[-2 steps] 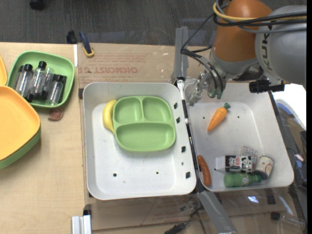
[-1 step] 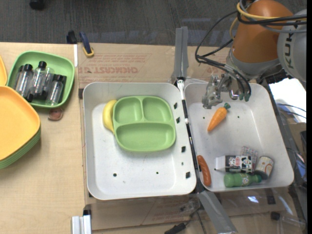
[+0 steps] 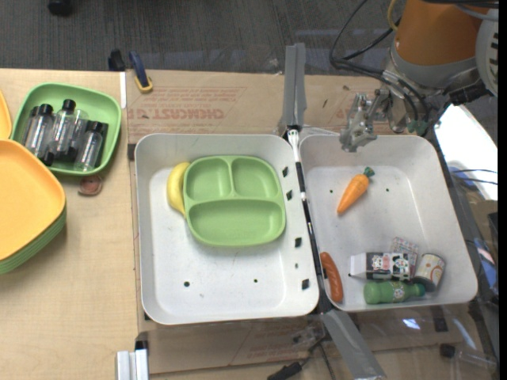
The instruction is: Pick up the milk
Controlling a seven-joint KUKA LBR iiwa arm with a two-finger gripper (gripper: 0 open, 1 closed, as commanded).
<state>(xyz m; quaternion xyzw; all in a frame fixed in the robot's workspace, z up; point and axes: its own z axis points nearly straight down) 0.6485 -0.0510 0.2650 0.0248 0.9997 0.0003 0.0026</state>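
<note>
Gripper [image 3: 358, 125] hangs over the back rim of the right bin [image 3: 380, 169], near its back-left corner, w/ nothing between the fingers; they look a little apart but the angle is poor, so can't tell how far open. Arm [image 3: 440, 22] comes in from top right, so the tool sits at the far end of the bin while the milk [image 3: 390, 264] lies at the near end, well apart from it. Milk is a small patterned carton, lying on its side, not upright. Long axis runs roughly left-right across the bin, w/ a slight tilt; white end w/ a dark mark points left toward the sausage [image 3: 331, 276], printed end points right & touches or nearly touches a small can [image 3: 429, 269]. A green bottle [image 3: 394, 292] lies just in front of it, approx parallel, touching or close to it. Prob these things slid together in the near-right corner, which makes the pick tight: little room for fingers on the front & right sides. Judging by that, closing across the short width, front-to-back, risks hitting the bottle; back side looks freer. Carrot [image 3: 353, 193] lies mid-bin between gripper & milk, tip down-left, off the straight path by a bit. Left bin [image 3: 158, 236] holds a green tray [image 3: 234, 200] over a yellow item [image 3: 175, 187], not relevant to the pick.
</note>
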